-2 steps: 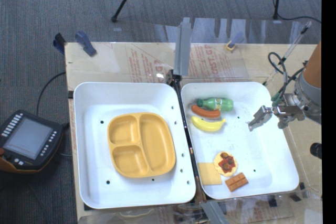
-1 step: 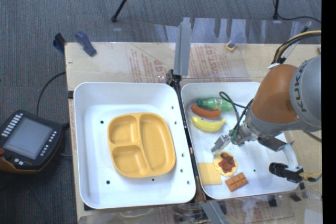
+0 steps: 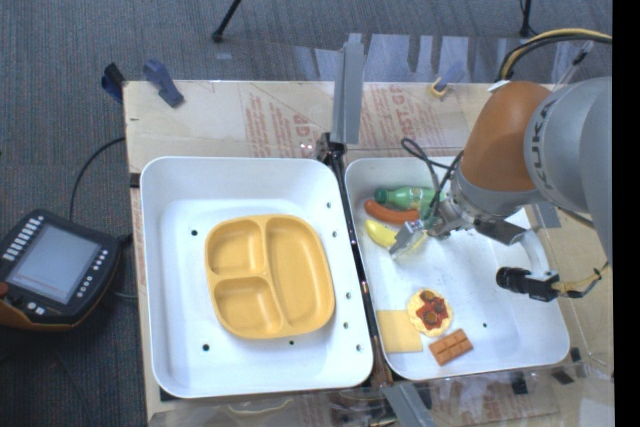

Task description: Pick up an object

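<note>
- The gripper (image 3: pixel 409 239) sat low in the right bin (image 3: pixel 520 340), its tip at the toy banana (image 3: pixel 380 233); how far it was open could not be told.
- The arm (image 3: pixel 520 150) reached in from the right, wrist angled down-left.
- Hot dog (image 3: pixel 391 212) and green bottle (image 3: pixel 405 196) crowded the far-left corner; pizza (image 3: pixel 430 311), cheese slice (image 3: pixel 400 331) and cracker (image 3: pixel 450 347) lay near the front, with bare floor between.
</note>
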`<state>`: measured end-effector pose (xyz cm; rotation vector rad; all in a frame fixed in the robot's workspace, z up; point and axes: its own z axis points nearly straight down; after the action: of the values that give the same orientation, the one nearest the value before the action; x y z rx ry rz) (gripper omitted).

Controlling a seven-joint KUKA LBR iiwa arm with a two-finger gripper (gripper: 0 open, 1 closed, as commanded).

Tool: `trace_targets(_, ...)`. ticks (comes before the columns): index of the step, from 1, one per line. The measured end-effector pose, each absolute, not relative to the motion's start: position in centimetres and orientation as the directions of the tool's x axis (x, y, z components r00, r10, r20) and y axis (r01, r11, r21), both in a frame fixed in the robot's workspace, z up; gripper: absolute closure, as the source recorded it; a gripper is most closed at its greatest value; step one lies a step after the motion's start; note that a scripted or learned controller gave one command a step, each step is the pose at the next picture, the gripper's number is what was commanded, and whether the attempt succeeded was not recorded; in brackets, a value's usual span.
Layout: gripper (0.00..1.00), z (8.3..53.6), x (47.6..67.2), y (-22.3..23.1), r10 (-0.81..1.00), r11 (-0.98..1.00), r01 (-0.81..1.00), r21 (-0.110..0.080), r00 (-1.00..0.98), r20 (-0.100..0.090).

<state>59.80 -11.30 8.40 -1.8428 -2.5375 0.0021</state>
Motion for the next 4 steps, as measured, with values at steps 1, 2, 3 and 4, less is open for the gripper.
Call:
trace_targets(1,0.00,8.0,64.0,-8.6,0.970,0.244,0.970,-0.019,-0.244,0.007)
trace_targets(2,1.00,8.8,64.2,-8.6,0.969,0.246,0.969,-0.018,-0.245,0.007)
trace_targets(3,0.00,8.8,64.2,-8.6,0.969,0.246,0.969,-0.017,-0.245,0.007)
trace_targets(4,1.00,9.3,64.2,-8.6,0.969,0.245,0.969,-0.022,-0.245,0.010)
